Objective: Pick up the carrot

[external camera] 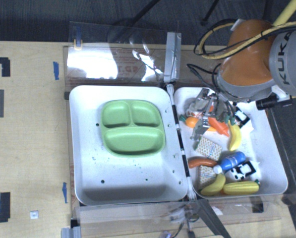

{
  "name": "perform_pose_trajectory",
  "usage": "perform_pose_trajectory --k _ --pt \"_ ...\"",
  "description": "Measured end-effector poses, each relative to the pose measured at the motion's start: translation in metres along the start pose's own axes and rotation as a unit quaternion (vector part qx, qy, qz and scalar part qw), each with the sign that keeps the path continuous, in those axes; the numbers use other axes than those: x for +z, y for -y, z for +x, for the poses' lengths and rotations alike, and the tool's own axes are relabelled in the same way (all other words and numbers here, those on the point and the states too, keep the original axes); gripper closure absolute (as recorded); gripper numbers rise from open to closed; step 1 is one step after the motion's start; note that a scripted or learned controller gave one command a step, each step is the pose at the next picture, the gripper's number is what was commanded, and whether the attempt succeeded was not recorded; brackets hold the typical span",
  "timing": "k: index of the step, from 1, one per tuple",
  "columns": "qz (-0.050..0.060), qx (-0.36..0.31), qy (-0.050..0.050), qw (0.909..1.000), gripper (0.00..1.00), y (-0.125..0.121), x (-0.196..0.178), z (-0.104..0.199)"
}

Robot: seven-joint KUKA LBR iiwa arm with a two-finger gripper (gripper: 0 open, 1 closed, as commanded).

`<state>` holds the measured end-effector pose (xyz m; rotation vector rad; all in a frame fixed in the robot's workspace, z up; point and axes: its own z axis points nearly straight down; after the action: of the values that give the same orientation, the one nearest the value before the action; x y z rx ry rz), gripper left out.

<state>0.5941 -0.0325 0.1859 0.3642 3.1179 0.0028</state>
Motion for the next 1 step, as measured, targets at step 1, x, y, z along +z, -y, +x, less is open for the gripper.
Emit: perform_pose_trajectory --k 1 --pt "-0.002 0.05 0.019 0.9986 0.0 0.0411 0.0533 -0.0375"
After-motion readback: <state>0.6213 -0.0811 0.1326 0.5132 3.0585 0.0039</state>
